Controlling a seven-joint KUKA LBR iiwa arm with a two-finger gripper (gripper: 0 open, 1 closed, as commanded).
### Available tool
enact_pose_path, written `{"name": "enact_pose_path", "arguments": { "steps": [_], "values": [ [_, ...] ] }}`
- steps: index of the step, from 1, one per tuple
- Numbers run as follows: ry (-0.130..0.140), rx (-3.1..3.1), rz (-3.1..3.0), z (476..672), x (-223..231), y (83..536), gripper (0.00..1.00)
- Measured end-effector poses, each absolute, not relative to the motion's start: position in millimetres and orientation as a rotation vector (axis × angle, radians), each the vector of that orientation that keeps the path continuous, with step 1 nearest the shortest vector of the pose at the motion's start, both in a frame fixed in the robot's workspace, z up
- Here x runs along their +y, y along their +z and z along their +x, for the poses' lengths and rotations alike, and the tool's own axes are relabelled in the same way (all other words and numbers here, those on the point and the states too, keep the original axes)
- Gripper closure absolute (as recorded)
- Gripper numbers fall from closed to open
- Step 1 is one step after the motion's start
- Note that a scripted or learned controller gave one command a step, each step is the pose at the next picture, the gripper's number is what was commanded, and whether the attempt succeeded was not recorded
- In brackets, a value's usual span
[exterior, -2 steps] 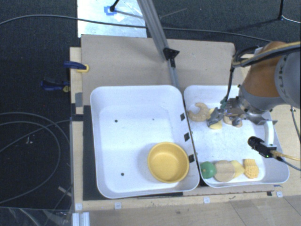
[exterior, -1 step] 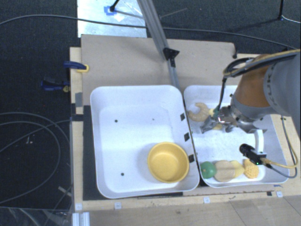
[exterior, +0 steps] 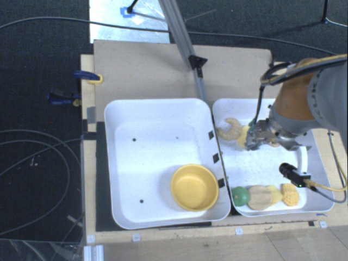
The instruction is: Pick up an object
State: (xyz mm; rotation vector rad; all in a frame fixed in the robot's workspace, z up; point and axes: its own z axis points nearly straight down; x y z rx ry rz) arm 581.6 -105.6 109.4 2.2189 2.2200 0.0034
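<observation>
My gripper [exterior: 253,141] hangs low over the back part of the right bin [exterior: 266,167], reaching in from the right. Just to its left lies a tan, croissant-shaped piece [exterior: 230,129], and a small yellowish thing [exterior: 242,139] is partly hidden at the gripper's left side. A bit of green [exterior: 252,126] peeks out at the gripper's top edge. Along the right bin's front wall lie a green ball [exterior: 240,195], a tan bread-like piece [exterior: 261,197] and a yellow corn cob [exterior: 290,194].
The left bin [exterior: 141,145] holds a yellow bowl [exterior: 194,186] at its front right corner. A grey pole [exterior: 179,31] slants down to the bench behind the bins. Bare white floor lies in the middle of the right bin.
</observation>
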Motion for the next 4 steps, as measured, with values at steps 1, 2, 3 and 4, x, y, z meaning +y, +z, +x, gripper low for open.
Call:
{"name": "enact_pose_path", "arguments": {
  "steps": [1,2,3,4],
  "values": [
    [0.004,2.224,2.214,581.7,-102,153,1.0],
    [0.006,2.224,2.212,585.5,-101,217,1.0],
    [0.005,2.225,2.211,586.6,-101,268,1.0],
    [0.004,2.23,2.21,600.4,-49,266,1.0]
  ]
}}
